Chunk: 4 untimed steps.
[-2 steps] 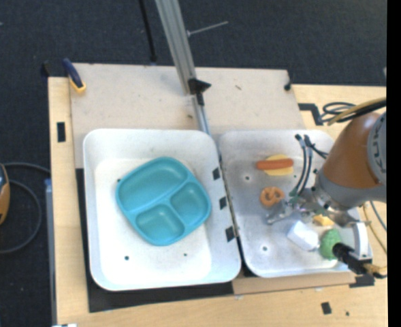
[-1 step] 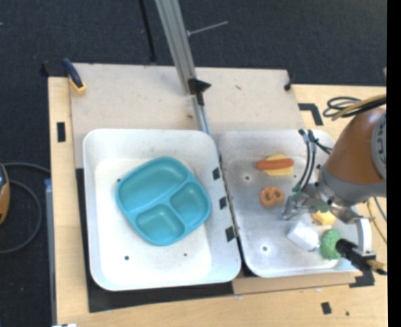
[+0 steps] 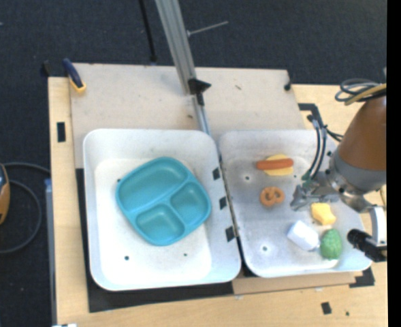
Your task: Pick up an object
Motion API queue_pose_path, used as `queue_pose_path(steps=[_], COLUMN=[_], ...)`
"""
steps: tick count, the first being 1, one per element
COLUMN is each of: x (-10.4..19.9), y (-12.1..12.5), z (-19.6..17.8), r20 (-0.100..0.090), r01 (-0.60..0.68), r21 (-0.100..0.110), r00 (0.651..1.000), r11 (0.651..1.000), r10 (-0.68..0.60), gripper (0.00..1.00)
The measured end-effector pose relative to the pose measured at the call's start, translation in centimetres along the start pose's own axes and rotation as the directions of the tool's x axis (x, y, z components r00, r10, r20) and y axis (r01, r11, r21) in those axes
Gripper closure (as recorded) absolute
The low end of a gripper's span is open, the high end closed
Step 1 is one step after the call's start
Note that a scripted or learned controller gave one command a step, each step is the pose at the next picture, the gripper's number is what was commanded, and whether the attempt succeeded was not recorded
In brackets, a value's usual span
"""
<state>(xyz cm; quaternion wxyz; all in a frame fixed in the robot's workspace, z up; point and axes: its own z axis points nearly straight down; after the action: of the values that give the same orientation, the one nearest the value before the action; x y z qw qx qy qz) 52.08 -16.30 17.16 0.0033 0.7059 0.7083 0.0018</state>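
In the right bin lie several small toys: a hot dog at the back, a brown pretzel in the middle, a yellow piece, a white cup-like piece and a green piece toward the front right. My gripper hangs low over the right bin, between the pretzel and the yellow piece, just left of the yellow one. The orange wrist band rises above it to the right.
The left bin holds a teal divided plate. A slanted metal rail runs from the back down to the gap between the bins. Cables trail along the arm. A clamp sits at the bench's back left corner.
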Motion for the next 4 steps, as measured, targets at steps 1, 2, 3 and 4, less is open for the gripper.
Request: queue_pose_path(steps=[1,2,3,4], x=[-0.1,-0.2,4.9,9.9], y=[0.3,0.3,2.1,4.4], z=[-4.3,-2.9,-4.5,-5.9], r20=[0.0,0.0,-0.003,-0.003], r01=[0.0,-0.003,0.004,0.005], r21=[0.0,0.007,0.004,0.004], r00=[1.0,1.0,1.0,1.0], r11=[1.0,1.0,1.0,1.0], r10=[0.0,0.003,-0.004,-0.005], gripper=[1.0,1.0,1.0,1.0])
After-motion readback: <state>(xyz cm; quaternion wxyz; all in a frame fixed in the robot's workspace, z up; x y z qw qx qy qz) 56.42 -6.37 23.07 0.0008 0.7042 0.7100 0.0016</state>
